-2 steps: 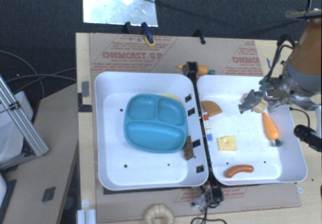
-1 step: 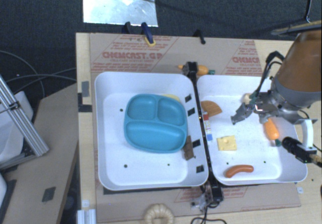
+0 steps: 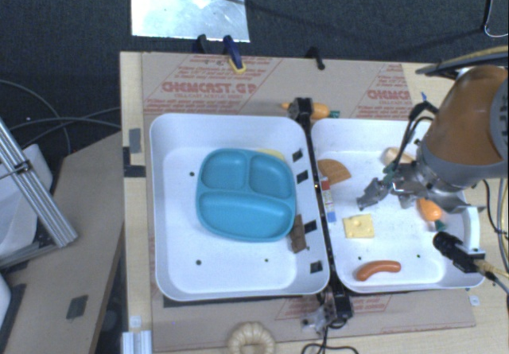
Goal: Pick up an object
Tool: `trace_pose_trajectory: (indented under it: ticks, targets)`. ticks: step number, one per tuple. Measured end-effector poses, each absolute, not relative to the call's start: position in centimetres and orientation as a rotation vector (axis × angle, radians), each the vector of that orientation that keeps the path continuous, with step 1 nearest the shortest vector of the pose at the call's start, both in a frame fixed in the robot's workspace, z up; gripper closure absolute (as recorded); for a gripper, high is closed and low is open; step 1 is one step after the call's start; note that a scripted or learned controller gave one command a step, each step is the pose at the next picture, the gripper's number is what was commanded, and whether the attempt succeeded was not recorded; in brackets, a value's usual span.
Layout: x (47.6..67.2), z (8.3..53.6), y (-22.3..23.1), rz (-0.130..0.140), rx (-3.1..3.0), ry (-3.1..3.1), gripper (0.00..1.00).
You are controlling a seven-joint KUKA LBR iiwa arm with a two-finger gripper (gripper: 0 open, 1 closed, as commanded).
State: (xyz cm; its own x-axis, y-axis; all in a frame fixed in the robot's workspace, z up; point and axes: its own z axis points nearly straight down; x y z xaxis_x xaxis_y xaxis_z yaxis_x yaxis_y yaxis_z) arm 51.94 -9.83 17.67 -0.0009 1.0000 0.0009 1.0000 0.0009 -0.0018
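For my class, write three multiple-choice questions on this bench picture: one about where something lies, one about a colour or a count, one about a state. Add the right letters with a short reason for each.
1. Where is the plate?
A. left bin
B. right bin
C. on the cardboard

2. What colour is the sausage?
A. green
B. orange-red
C. blue

3. How does the cheese lie?
A. flat on the bin floor
B. stacked on the plate
C. gripped by the arm

Answers:
1 A, the blue plate sits inside the left bin.
2 B, it shows orange-red against the white right bin.
3 A, the yellow square lies flat and alone, below the gripper.
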Motion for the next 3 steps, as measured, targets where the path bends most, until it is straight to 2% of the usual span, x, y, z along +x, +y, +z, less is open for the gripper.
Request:
trace_pose_trajectory:
  ticks: [2,3]
  targets:
    - [51.8,8.3,-9.7,0.001,-2.220,-2.221,0.00]
    - [51.9,9.6,-9.7,-0.003,-2.222,-2.223,1.00]
